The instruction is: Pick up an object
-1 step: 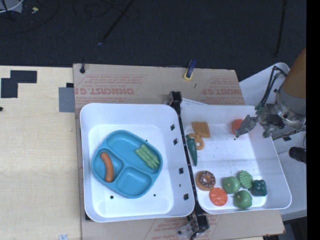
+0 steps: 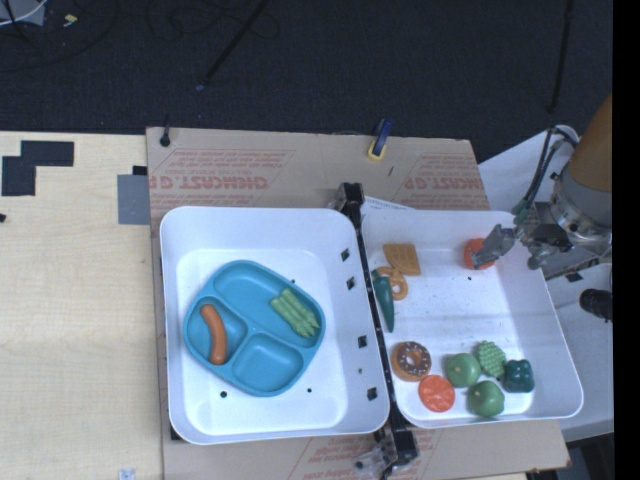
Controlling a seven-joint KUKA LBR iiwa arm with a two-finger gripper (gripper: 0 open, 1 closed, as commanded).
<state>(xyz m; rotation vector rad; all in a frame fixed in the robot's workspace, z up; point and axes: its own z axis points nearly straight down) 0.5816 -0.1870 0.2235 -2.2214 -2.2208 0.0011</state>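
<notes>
The KUKA arm (image 2: 598, 158) reached in over the upper right rim of the right bin (image 2: 560, 343), its gripper (image 2: 510, 240) hanging just above that bin's upper right corner. One grey finger (image 2: 492, 245) lay against a small red-orange object (image 2: 474, 254), but whether the gripper was spread or pinching it could not be told from this angle. Elsewhere in the right bin, a tan cracker (image 2: 402, 258) and a pretzel (image 2: 394, 286) sat near its upper left corner, a dark green pepper (image 2: 384, 301) ran along its left wall, and a chocolate doughnut (image 2: 411, 360), a red tomato (image 2: 436, 393) and several green vegetables (image 2: 487, 376) were clustered along its lower edge. Left of the right bin, the left bin (image 2: 195, 233) carried a blue divided plate (image 2: 262, 360) bearing a sausage (image 2: 214, 333) and green beans (image 2: 296, 310)
</notes>
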